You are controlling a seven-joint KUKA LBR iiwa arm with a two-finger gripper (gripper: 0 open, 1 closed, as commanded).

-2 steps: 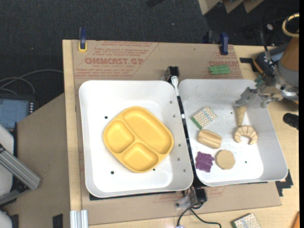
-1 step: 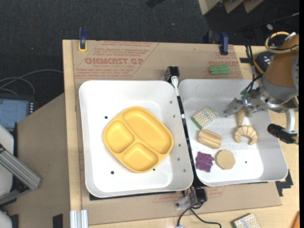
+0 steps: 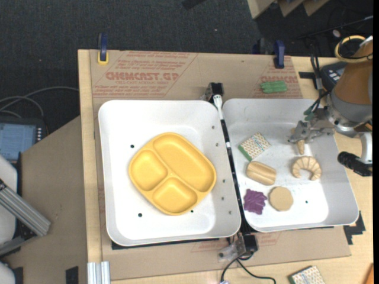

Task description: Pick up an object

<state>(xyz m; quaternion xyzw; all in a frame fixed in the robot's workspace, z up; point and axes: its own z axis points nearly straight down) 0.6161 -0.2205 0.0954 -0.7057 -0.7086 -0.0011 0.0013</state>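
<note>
Several toy foods lie in the right bin (image 3: 337,212). A checkered cracker (image 3: 254,145) sits near its left wall, with a tan bread roll (image 3: 261,173) below it. Purple grapes (image 3: 254,200) and a round cookie (image 3: 281,198) lie toward the front. A croissant (image 3: 306,168) rests right of the roll. My gripper (image 3: 303,139) hangs low over the right bin's back half, just above and behind the croissant. The grey arm with its orange band (image 3: 355,84) comes in from the right.
The left bin (image 3: 112,158) holds a yellow divided plate (image 3: 172,173). A green piece (image 3: 273,87) lies on the bench behind the right bin. Blue clamps (image 3: 103,55) (image 3: 279,61) stand at the board's back edge.
</note>
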